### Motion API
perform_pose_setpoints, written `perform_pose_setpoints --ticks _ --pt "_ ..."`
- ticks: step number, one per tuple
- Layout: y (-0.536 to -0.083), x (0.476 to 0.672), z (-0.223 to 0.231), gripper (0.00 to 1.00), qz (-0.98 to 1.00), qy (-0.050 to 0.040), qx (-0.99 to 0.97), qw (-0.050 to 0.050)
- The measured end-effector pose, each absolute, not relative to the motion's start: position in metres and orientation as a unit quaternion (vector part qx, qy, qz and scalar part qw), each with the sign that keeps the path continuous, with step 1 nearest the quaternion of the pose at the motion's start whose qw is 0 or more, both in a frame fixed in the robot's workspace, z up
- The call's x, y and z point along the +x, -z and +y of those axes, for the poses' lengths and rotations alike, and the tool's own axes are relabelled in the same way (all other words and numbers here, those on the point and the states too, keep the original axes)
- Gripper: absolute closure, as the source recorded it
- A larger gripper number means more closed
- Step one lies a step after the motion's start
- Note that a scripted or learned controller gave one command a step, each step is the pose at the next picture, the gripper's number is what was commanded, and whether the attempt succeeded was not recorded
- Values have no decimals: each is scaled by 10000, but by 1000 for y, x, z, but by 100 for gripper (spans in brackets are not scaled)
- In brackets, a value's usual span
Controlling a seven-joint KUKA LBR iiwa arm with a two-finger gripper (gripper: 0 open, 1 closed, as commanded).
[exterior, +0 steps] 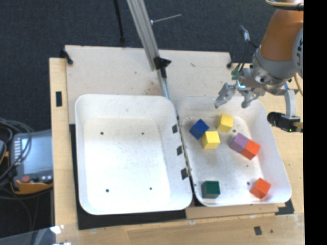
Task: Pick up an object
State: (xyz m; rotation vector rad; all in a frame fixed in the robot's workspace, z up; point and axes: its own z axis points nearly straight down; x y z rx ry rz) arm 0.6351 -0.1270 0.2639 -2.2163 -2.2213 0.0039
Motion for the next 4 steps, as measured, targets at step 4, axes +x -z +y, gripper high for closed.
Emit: perform_pose_setpoints --ticks 4 --pt "-137 642 -140 0 -7071 37 -7071 -62"
